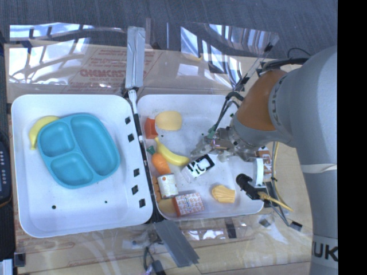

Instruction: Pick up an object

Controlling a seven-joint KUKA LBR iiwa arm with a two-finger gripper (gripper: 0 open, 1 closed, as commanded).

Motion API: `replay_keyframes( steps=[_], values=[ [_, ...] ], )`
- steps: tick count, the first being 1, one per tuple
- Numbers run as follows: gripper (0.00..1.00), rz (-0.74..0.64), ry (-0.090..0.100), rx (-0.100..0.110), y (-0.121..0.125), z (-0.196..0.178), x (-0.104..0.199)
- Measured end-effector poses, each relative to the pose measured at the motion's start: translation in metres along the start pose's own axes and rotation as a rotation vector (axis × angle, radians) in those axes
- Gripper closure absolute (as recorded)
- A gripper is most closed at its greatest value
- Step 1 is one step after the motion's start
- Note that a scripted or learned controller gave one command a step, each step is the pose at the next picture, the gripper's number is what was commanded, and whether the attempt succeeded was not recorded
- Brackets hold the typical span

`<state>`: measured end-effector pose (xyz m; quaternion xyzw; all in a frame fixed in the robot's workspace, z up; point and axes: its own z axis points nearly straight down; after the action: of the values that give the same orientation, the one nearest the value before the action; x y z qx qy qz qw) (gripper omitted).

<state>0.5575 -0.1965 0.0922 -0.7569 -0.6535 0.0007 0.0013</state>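
Two bins on your bench here, and the right bin point(246, 208) is where the clutter is. Nearest the camera, along its front wall, you've got a small red and white box point(187, 203) with a white can point(167, 185) just beside it on the left, and a ridged yellow piece point(223, 194) a bit to the right. Further in there's an orange thing point(160, 164) at the left wall, touching a banana point(171, 154) that runs toward the middle. Your gripper point(202, 164) is down in the middle of that bin, just right of the banana's tip, over a black and white patch, and honestly you can't tell from this angle if it's open or clamped on anything. Past that sit a pale yellow lump point(168, 120) and a red item point(150, 127) near the far left corner. Over in the left bin point(28, 211) you've got a blue divided plate point(78, 149) with a second banana point(39, 128) touching its far left edge.
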Motion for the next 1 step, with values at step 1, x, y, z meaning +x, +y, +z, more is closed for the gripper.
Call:
replay_keyframes(
  steps=[1],
  values=[
    [0.0, 0.008, 0.001, -0.008, 0.0118, -0.092, 0.049]
  ],
)
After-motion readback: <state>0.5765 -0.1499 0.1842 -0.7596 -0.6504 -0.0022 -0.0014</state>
